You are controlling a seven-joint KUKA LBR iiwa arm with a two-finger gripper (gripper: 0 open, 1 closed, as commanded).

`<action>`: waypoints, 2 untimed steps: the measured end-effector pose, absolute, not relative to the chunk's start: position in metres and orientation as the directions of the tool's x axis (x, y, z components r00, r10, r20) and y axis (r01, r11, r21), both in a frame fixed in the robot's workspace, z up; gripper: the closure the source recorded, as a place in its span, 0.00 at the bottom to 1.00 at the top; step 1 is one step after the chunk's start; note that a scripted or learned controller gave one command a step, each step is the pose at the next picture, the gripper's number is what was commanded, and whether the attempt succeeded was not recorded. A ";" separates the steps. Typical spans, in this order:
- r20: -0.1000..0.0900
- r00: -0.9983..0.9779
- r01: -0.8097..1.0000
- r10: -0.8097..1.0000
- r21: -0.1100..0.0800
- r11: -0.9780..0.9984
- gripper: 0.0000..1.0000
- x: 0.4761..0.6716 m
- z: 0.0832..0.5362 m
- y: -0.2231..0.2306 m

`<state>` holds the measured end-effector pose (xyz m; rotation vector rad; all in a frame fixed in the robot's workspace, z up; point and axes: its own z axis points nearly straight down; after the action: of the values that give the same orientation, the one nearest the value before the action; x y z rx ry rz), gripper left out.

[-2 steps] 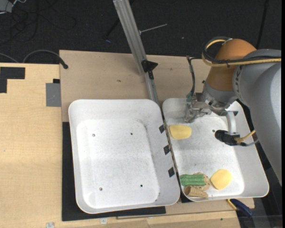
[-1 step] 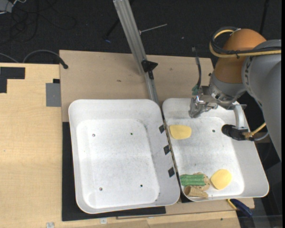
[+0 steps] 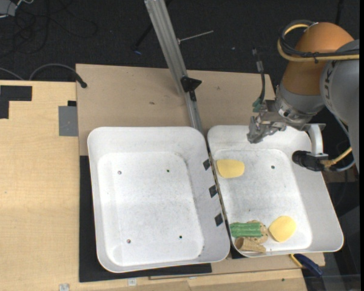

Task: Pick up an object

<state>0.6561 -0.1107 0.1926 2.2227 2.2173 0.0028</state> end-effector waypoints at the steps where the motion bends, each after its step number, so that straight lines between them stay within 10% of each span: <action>1: -0.001 0.000 1.000 1.000 0.004 0.000 1.00 0.663 0.238 -0.110; 2: 0.003 -0.004 1.000 1.000 -0.002 0.004 1.00 0.656 0.245 -0.054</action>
<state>0.6562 -0.0545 0.2453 2.2190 2.2287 0.0003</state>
